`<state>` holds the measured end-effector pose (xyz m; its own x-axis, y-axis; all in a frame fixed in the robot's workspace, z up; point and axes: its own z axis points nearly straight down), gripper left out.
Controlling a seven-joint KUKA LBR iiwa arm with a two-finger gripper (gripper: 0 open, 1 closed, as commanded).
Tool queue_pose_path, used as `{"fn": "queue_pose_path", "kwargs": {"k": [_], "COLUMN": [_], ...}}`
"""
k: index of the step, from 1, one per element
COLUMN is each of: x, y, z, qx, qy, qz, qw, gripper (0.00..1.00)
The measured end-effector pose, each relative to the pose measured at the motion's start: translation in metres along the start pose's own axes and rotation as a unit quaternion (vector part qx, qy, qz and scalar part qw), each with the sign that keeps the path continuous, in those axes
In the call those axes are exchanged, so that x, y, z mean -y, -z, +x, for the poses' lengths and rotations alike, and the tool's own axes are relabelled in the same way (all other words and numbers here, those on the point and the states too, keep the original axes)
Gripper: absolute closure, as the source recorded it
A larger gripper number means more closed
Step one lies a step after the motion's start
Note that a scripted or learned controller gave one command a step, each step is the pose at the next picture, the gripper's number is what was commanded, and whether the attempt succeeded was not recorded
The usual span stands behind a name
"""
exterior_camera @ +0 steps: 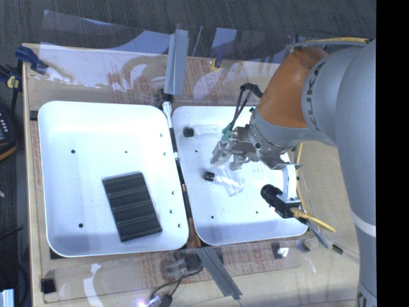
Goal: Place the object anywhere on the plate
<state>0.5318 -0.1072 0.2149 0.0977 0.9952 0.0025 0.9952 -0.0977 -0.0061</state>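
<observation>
A dark ribbed rectangular plate (132, 206) lies in the left bin (64, 117), near its front. My gripper (229, 157) hangs low over the middle of the right bin (211, 232). A small black object (209, 176) lies just left of and below the gripper, close to it. A second small black object (188, 132) sits further back near the bin's left wall. A crumpled clear piece (231, 181) lies directly under the gripper; whether they touch is unclear.
The divider between the two bins (179, 171) runs between the gripper and the plate. A black fitting with a yellow cable (281, 201) sticks out from the arm over the right bin's front right. A metal bar (176, 62) stands behind the bins.
</observation>
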Motion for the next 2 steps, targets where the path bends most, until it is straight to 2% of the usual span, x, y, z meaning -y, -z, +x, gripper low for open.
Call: {"fn": "queue_pose_path", "kwargs": {"k": [1, 2], "x": [-0.008, 0.070], "y": [-0.020, -0.017], "z": [0.085, 0.176], "qx": [0.001, 0.001], "qy": [-0.081, -0.105], "qz": [0.001, 0.000], "qw": [0.9967, 0.9944], "gripper": [1.00, 1.00]}}
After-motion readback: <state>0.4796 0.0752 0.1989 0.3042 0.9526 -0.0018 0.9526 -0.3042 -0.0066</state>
